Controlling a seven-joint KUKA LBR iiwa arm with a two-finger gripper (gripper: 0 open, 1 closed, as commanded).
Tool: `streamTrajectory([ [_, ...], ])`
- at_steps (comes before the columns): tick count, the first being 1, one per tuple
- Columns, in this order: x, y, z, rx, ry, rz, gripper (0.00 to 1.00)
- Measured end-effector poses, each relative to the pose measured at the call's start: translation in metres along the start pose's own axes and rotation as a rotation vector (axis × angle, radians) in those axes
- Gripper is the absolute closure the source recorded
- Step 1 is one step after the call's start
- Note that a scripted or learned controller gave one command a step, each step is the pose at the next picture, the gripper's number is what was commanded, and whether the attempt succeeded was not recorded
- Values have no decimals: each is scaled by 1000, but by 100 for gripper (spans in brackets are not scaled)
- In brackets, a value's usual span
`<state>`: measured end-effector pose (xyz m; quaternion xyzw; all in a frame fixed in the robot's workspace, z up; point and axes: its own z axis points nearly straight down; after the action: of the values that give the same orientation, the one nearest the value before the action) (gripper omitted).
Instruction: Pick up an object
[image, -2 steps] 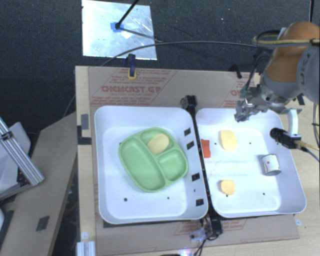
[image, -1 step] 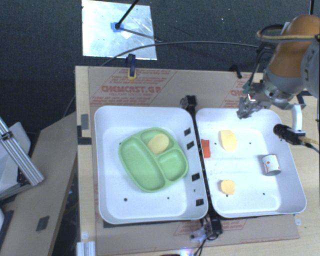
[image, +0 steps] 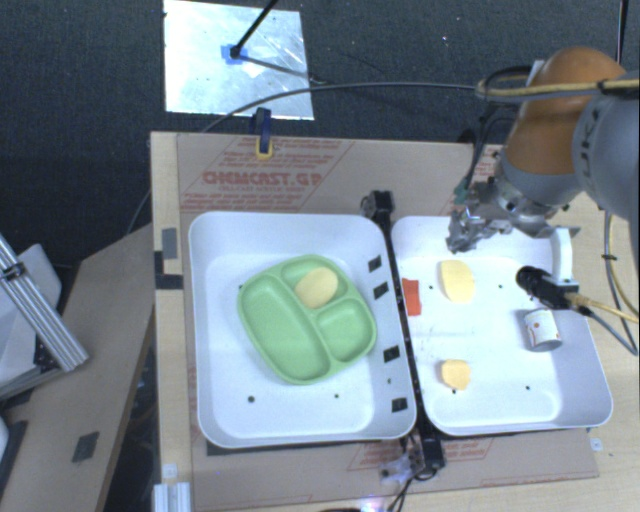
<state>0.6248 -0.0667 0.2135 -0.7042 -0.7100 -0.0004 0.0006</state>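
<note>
The gripper (image: 467, 235) is held above the right bin (image: 575, 400), near a yellow piece (image: 458, 281); its grip cannot be told.

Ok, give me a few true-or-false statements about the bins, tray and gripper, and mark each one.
1. The green tray lies in the left bin. True.
2. A yellow piece sits in the tray. True.
3. The right bin holds three yellow pieces. False: two, the upper and the lower.
4. The gripper hangs over the left bin. False: it is over the right bin's far edge.
5. The tray is red. False: green.
</note>
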Motion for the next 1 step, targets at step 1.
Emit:
streamTrajectory([
  [1, 52, -17, -10, -1, 1, -2, 100],
])
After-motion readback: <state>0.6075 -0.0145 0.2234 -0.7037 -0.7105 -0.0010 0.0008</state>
